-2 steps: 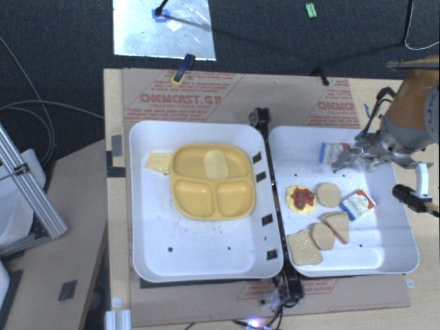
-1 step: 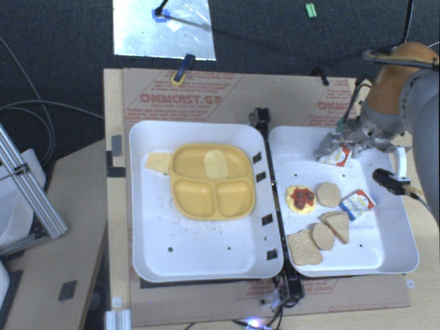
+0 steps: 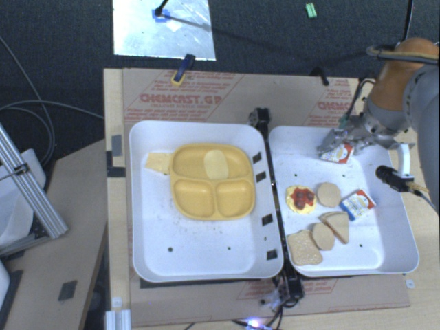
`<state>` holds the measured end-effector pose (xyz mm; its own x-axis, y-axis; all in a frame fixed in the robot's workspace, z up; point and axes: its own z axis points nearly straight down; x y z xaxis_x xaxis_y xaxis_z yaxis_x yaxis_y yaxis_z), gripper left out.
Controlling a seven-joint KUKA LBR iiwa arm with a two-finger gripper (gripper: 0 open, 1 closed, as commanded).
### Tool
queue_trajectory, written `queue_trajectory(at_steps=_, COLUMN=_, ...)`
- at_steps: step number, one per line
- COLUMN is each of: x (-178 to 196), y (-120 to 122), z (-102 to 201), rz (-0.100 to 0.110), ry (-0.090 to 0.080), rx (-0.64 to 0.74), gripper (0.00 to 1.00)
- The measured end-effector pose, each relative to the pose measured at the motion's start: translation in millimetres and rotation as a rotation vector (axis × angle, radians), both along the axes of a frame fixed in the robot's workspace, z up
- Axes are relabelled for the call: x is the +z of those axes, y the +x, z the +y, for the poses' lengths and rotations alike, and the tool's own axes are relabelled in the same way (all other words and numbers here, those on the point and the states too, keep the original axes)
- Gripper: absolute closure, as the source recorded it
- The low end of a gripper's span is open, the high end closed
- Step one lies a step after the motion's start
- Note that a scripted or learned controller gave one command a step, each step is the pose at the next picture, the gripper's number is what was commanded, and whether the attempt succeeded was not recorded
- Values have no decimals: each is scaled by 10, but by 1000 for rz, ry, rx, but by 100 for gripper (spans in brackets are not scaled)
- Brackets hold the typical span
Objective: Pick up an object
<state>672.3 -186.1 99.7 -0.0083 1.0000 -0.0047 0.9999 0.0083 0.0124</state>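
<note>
Two shallow white plastic bins sit side by side on the bench, the left bin (image 3: 148, 253) and the right bin (image 3: 395, 249). The left one has a yellow three-compartment plastic tray (image 3: 212, 182) in it, with a pale oval slice (image 3: 216, 163) lying in the tray's top section, and a flat pale-yellow square piece (image 3: 158, 162) poking out by the tray's left edge.

The right bin holds the small stuff — a round yellow disc with red topping (image 3: 301, 199), a round tan cracker-like piece (image 3: 328, 194), a blue, white and red packet (image 3: 357, 204), a brown bread-slice toy (image 3: 304, 247), another round tan piece (image 3: 322, 236) and a tan wedge-shaped slice (image 3: 338, 224) bunched near the front.

The grey arm's gripper (image 3: 337, 145) is down at the back of the right bin, right on top of a small white and red packet (image 3: 339, 155). Fingers look to be touching or straddling it, but honestly can't tell whether they're apart or closed on it — too small and cluttered there.
</note>
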Motion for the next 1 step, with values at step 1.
queue_trajectory(at_steps=1, x=-115, y=-11, z=630, rz=4, ry=0, rx=-1, gripper=100)
